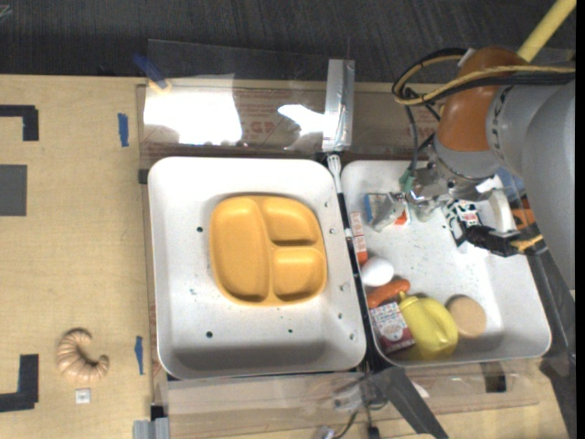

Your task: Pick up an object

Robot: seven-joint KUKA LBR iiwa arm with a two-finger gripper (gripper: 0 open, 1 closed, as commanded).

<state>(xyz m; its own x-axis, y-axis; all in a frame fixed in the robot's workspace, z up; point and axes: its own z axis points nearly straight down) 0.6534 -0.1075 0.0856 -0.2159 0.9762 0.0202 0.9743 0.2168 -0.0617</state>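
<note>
Reaching in from the right, the grey arm has its gripper low over the back of the right bin, close to a small blue and orange packet that lies near the bin's left wall. I would guess that packet is the target, since it sits by itself with bare white floor around it, which leaves room to come down on it; whether the gripper touches it or has any hold on it I cannot tell from here, as the metal parts blur together at the tip. The other candidates are bunched at the front of the same bin: a white egg-like thing, an orange piece just below it, a red and white packet, a yellow bottle-like toy and a tan round disc. They press against one another, so they look harder to single out. The left bin bears a yellow divided plate, set in its middle. A croissant-shaped toy lies out on the bench, well apart from both bins.
</note>
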